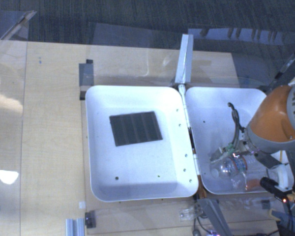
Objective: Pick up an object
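A clear plastic object (pixel 227 167), crumpled-looking and hard to identify, lies low in the right bin (pixel 211 127), near that bin's front wall and right of its middle. Bits of colour show through it, and what else sits in the clutter there is too blurred to sort out. The pincer (pixel 234 150) hangs directly over this spot, its tip lost against the clear plastic; whether it is spread, pressed together or pinching anything cannot be told from this angle. A thin dark cable (pixel 233 116) curls up from the wrist toward the bin's far side. The arm (pixel 275 119) comes in from the right, its orange band bulging over the bin's right edge, with grey casing beside it.

The left bin (pixel 137 181) sits just beside the right one, their rims meeting along a narrow seam. On its white floor, left of centre and toward the far side, lies a dark ribbed mat (pixel 135 128), flat and slightly askew. Both bins rest on a pale wooden tabletop (pixel 44 146). A grey upright post (pixel 184 58) stands at the far end of the seam between the bins. Dark carpet (pixel 113 6) runs beyond the tabletop's far edge.
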